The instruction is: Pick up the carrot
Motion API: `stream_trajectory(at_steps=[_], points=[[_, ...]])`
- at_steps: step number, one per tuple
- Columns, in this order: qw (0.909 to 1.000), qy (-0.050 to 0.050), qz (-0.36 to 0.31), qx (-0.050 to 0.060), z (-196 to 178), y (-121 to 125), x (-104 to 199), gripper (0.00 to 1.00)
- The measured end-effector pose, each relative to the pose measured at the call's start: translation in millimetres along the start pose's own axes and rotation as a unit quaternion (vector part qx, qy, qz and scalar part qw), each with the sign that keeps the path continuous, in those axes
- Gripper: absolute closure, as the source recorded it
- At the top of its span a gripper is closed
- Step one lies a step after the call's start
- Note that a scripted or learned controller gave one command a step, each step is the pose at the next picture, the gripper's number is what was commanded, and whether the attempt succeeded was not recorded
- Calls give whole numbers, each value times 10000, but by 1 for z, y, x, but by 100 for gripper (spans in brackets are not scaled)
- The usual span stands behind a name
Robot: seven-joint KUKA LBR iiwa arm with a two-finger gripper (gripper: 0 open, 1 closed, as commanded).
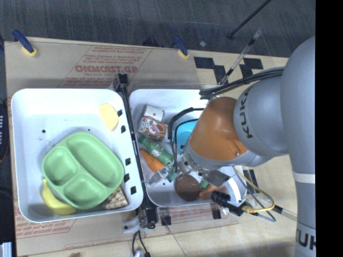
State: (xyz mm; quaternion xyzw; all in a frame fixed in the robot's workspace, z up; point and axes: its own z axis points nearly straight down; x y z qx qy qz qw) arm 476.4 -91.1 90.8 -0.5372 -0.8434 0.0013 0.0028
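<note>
Carrot (153,162) lies in right-hand bin (161,94) on brown-papered bench (107,63), dark floor (107,9) beyond.

This looks like a robotics lab or test cell rather than a home. A grey and orange KUKA industrial arm (268,116) leans over a desk (64,55) faced with brown masking paper printed CHEMCAST GP (106,67). Two white bins (21,98) (161,93) sit side by side on it. Blue clamps (24,43) grip the desk's far edge, and a black-and-white checker marker (214,66) lies towards its far right corner. Dark carpet (134,9) covers the floor beyond.
</note>
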Motion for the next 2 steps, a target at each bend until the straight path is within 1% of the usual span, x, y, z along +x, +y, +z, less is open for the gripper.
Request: stream_trajectory(at_steps=[1,2], points=[[10000,11,-49,20,-9,0,0,100],[9932,-12,1161,1,-101,6,14,100]])
